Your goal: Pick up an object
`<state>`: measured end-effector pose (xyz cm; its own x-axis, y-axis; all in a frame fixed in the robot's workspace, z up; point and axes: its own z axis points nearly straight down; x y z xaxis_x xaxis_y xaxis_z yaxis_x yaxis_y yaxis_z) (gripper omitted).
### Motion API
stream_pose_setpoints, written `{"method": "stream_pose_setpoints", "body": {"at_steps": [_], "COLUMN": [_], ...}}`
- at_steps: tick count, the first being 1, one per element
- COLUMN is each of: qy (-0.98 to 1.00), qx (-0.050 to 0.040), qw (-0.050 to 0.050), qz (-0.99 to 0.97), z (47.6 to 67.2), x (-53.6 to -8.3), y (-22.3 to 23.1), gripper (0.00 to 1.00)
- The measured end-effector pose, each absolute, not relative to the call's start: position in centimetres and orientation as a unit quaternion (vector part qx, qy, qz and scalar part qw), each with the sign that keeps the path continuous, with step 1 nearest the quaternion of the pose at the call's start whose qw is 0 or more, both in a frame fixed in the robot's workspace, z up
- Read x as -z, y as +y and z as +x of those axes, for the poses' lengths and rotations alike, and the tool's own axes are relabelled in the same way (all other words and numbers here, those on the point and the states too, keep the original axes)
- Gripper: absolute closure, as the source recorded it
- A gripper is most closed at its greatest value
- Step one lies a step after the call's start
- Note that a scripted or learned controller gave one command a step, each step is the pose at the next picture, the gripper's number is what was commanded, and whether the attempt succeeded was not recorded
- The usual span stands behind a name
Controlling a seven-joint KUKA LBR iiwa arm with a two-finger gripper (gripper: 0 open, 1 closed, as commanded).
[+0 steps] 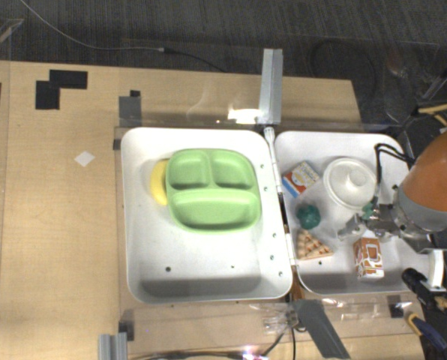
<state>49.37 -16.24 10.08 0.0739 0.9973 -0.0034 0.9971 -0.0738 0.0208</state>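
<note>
In the right bin [392, 145] lie several small objects. A white round cup-like piece [349, 181] sits near the back, with a small white, red and blue box [301, 177] to its left. A teal ball [308, 217] rests above a tan patterned packet [312, 244]. An orange-brown carton [369, 259] lies near the front. My gripper [364, 221] hangs between the white piece and the carton, just above the carton's top end. Nothing shows as held in it.
The left bin [201, 276] holds a green divided plate [212, 189] with a yellow object [157, 182] peeking out at its left edge. The arm's orange band [436, 177] stands over the right bin's right rim. A metal divider post [271, 88] rises between the bins at the back.
</note>
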Motion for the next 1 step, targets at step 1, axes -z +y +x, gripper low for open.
{"method": "stream_pose_setpoints", "body": {"at_steps": [1], "qy": [0.681], "qx": [-0.0072], "qw": [0.01], "qz": [0.732], "z": [49.55], "x": [-11.14], "y": [-16.19], "gripper": [1.0]}}
